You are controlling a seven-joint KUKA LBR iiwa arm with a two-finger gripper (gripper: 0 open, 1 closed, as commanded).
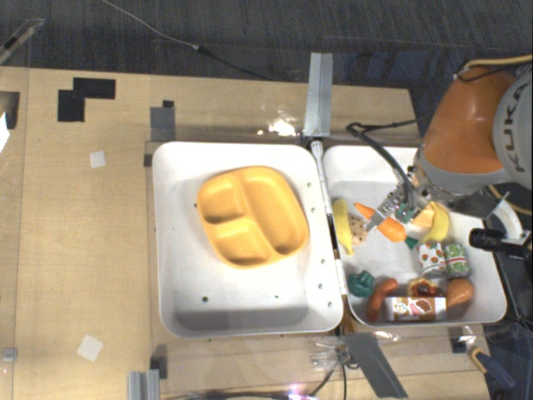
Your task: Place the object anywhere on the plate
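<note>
Arm (470, 127) bent over right bin (500, 302); gripper (398, 209) maybe pinching carrot (385, 223).

The scene is taken by a single fixed camera set above the bench (75, 248), looking down at a slight slant — far enough off that both white bins are framed whole, left bin (175, 298) beside right bin (491, 307). Dark floor is seen along the top; the arm (466, 132) enters from the right.

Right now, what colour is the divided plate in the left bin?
Yellow; the divided plate shows clearly in the camera view.
</note>
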